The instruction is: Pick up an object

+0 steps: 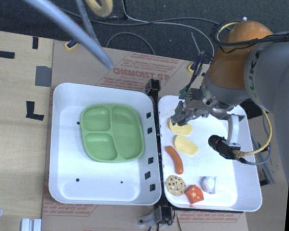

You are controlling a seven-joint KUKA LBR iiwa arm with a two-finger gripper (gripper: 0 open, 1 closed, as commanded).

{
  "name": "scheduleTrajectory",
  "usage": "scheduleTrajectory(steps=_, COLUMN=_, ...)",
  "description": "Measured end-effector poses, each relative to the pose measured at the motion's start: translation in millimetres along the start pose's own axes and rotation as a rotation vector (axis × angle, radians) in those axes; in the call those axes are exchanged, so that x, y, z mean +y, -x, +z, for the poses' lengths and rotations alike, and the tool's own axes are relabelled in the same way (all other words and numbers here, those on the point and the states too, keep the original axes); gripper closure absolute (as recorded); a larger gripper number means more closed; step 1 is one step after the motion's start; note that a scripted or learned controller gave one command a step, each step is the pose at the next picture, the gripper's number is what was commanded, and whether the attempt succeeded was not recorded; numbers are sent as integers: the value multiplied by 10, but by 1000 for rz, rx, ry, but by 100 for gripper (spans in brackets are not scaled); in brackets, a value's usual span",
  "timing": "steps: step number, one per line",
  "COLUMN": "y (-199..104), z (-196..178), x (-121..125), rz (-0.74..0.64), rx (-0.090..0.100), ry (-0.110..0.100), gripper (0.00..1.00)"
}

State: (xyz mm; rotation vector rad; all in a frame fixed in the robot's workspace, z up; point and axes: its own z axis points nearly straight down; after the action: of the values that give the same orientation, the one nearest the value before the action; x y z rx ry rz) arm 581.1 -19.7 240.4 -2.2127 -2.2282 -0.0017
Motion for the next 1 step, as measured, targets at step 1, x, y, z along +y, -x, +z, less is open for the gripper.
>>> scheduleTrajectory(steps=1, y=-425, z=92, x=111, rz=3, rx=-1, ry=-2, gripper=100)
